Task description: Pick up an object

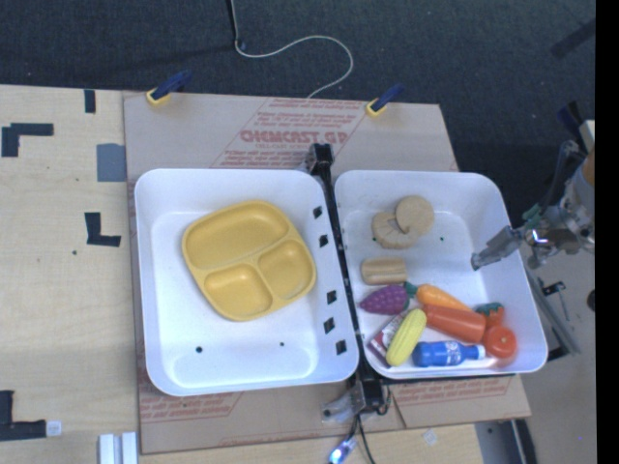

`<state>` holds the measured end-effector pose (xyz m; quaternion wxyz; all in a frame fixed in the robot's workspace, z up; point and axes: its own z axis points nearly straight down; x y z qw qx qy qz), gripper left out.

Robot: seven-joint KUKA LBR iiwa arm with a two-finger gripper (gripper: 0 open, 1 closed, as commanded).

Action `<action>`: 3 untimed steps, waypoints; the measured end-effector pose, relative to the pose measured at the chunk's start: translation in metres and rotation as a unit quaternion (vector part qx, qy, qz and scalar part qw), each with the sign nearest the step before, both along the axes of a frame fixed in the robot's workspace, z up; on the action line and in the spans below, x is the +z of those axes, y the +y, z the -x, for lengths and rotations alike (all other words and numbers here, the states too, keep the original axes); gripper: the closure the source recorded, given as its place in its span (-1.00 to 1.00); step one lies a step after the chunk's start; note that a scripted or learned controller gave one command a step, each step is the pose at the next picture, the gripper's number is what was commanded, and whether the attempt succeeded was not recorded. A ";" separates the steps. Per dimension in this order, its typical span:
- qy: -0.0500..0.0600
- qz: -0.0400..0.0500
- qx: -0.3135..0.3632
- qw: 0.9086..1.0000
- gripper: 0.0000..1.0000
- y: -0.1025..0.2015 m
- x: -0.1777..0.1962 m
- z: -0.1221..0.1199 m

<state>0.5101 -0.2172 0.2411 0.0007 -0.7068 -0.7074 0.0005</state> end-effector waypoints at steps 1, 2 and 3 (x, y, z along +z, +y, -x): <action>0.004 -0.002 0.001 1.000 -1.00 0.063 -0.062 0.029; -0.005 -0.001 0.006 1.000 -1.00 0.161 0.033 0.005; 0.005 -0.001 0.004 1.000 -1.00 0.257 -0.044 0.029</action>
